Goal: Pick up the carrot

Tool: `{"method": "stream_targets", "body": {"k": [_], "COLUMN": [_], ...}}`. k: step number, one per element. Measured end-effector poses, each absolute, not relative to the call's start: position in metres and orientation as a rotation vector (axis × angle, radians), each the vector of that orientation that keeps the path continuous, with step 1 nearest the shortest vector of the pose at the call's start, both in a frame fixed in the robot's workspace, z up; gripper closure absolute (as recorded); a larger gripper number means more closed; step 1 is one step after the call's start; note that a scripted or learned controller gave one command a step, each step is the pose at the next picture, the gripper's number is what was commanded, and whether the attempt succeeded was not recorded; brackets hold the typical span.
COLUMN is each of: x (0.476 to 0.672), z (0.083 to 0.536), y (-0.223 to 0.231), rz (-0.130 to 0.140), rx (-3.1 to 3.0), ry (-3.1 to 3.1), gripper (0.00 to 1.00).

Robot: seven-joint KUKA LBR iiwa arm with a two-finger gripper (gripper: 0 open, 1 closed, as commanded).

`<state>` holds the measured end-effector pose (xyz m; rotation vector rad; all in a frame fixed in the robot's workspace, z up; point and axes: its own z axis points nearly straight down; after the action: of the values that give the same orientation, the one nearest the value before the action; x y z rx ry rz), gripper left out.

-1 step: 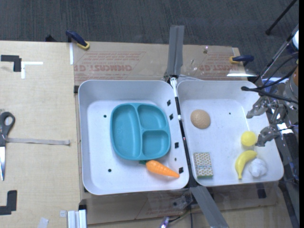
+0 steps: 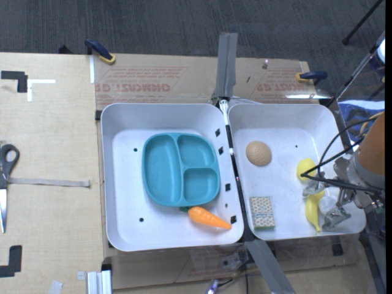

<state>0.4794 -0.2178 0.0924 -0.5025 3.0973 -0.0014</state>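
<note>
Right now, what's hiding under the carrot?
The carrot lies on the white floor of the left bin, just in front of the blue divided plate. A bit of something green peeks out at its thick end, beside the plate's edge. What is directly beneath it is covered.

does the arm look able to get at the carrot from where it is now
Probably yes. The carrot lies bare in the left bin beside the blue tray, nothing over it; the gripper must cross from the right bin.

Bench (image 2: 49,225) bears two white bins (image 2: 122,225), scissors (image 2: 6,164).
</note>
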Motion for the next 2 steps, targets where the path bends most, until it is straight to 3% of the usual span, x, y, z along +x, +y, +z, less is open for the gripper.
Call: {"method": "stream_targets", "body": {"k": [2], "x": [0.499], "z": [0.092], "y": [-0.108], "rz": [-0.001], "rx": [-1.074], "ry": [2.948], "gripper": [0.00]}}
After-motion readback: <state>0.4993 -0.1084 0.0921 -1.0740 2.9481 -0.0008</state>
